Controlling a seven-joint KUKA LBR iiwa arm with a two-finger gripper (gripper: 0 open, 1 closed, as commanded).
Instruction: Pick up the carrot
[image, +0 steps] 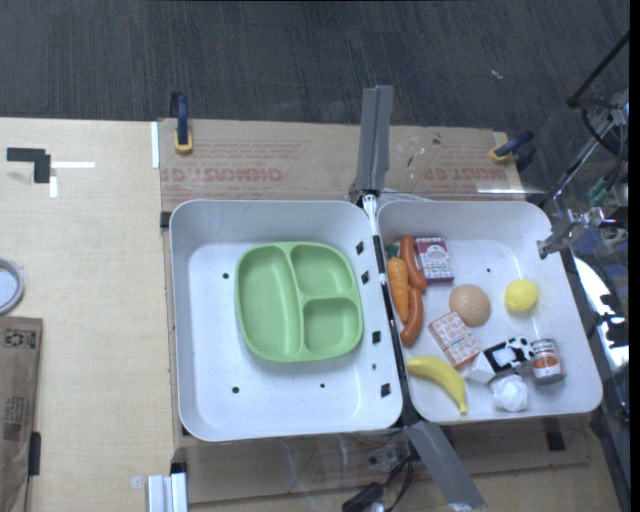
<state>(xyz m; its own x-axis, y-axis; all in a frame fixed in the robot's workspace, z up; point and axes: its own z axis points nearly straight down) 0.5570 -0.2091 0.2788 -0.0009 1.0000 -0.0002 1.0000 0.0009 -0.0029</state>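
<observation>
Orange carrot (398, 283) lies in the right bin (585, 392), tight along its left wall beside a sausage (411, 312) — crowded, so you'll want a lengthwise pinch. Gripper (556, 243) hovers at the bin's right rim — I cannot tell its state.

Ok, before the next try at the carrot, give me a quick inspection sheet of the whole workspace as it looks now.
Surface: wooden bench bearing two white bins side by side.
Job's things: carrot in the right bin, along its left wall, beside two sausages.
Clutter: green divided plate in the left bin; in the right bin, banana, lemon, brown bun, two small cartons, tin can, white crumpled item.
Gripper: at the right bin's far right edge; state unclear.
Cables: some below the bins.
Surroundings: clamps on cardboard, dark floor beyond.
</observation>
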